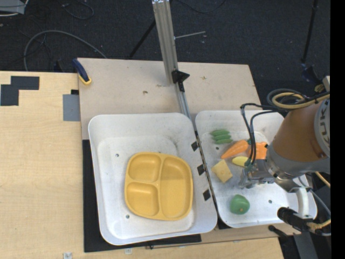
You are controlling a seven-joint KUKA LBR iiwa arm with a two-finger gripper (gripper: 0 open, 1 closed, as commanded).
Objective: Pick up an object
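The right bin (269, 212) holds several toy foods: a green pea pod (220, 136) at the back, an orange carrot (235, 149), a yellow piece (240, 161) next to it, a tan wedge (222, 171) and a green round fruit (240, 204) near the front. My gripper (251, 178) reaches down into this bin from the right, just right of the tan wedge and below the yellow piece. The orange-banded arm (299, 136) covers the bin's right part. The fingers are too small and shadowed to read.
The left bin (108, 144) holds a yellow divided plate (159, 185). A metal post (168, 36) rises behind the bins. Black clips sit along the wall between the bins (198, 161). Cables (253, 117) loop over the right bin's back.
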